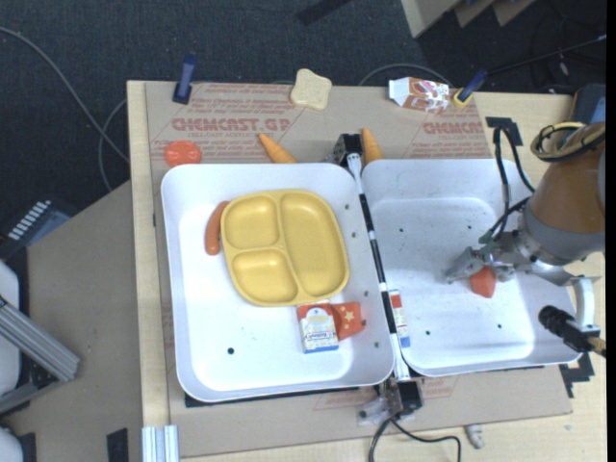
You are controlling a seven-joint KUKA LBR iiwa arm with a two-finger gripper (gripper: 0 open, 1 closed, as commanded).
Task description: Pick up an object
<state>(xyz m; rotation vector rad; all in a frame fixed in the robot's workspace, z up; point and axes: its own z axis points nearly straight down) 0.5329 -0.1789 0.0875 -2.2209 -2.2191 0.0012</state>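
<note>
Camera view — red object point(483, 282) between the fingers point(460, 269), right bin point(433, 186)

I see most of the right bin point(433, 219) floor lying bare, so there is wide room to pass across its left and middle. At its right side the end effector point(474, 268) sits low over a small red object point(483, 282), with the arm point(568, 210) and black cables point(505, 162) crowding that edge. The left bin point(188, 287) is tighter: a yellow divided tray point(286, 246) fills its centre, a red sausage-shaped piece point(213, 229) lies just beside the tray's left edge, and a small carton point(319, 328) sits near its front. I see bare floor along the bin's front-left corner.
</note>
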